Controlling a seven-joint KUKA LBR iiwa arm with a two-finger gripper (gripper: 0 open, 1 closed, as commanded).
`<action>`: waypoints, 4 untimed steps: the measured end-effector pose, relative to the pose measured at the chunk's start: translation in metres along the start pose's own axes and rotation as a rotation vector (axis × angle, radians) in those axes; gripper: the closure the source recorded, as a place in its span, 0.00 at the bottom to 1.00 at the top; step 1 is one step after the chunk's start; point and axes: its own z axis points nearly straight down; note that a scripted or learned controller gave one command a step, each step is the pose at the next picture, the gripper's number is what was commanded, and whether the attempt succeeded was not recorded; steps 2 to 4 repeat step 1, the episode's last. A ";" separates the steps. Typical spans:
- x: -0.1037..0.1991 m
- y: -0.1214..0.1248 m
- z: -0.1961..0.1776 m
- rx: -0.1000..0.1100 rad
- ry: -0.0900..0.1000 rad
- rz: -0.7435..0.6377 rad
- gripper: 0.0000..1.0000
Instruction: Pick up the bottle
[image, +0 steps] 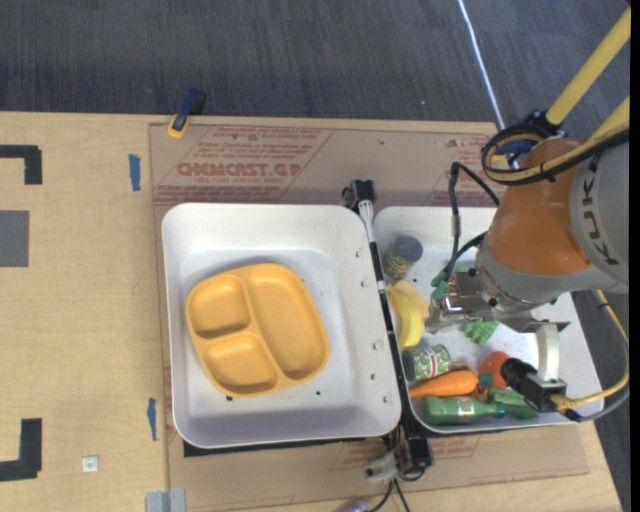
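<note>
**Bottle lies at the near edge of the right bin, gripper hangs farther in**

Look first at the near edge of the right bin (430, 228). The green bottle (462, 409) lies on its side along that rim, running from the near-left corner toward the middle. A carrot (447, 384) lies just beyond it and seems to touch it. That leaves the bottle hemmed between the rim and the carrot, so you would probably have to come straight down across its narrow width.

A little farther in stands a green-labelled can (430, 360), close to the bin's left wall. A banana (408, 314) lies beyond the can along the same wall. The things look tipped in loosely, in no order.

The gripper (452, 305) hangs over the middle of this bin, beside the banana and well short of the bottle. You cannot tell whether it is released or clenched, and nothing can be seen held in it. By my reading the pick has not begun.

Toward the far-left corner stands a small jar (403, 256) with a grey lid.

The left bin (200, 240) holds one yellow divided plate (258, 328), lying flat near its middle.
</note>
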 end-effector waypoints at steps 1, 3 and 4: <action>-0.067 -0.022 -0.025 -0.002 -0.002 -0.147 1.00; -0.067 -0.022 -0.025 -0.002 -0.002 -0.147 1.00; -0.067 -0.022 -0.025 -0.002 -0.002 -0.147 1.00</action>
